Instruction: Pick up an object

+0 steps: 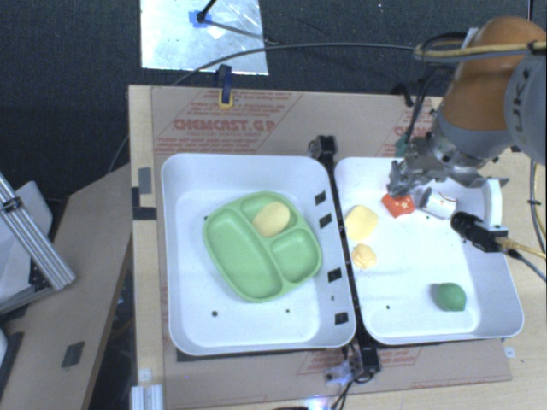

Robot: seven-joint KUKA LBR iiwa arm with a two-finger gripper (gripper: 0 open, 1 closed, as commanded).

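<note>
The end effector [403,188] hovers at the right white bin's [487,314] twelve o'clock, just beside a small red block [397,204]. Its opening cannot be told. A round green lump [449,296] lies at five o'clock.

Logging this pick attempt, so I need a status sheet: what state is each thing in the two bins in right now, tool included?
tool: low in the right bin, directly above the red object; grip cannot be judged
red object: on the bin floor under the tool
two yellow pieces: lying loose, right bin
green lump: lying loose, right bin
green divided plate: flat in left bin
yellow item: resting in a plate compartment
</note>
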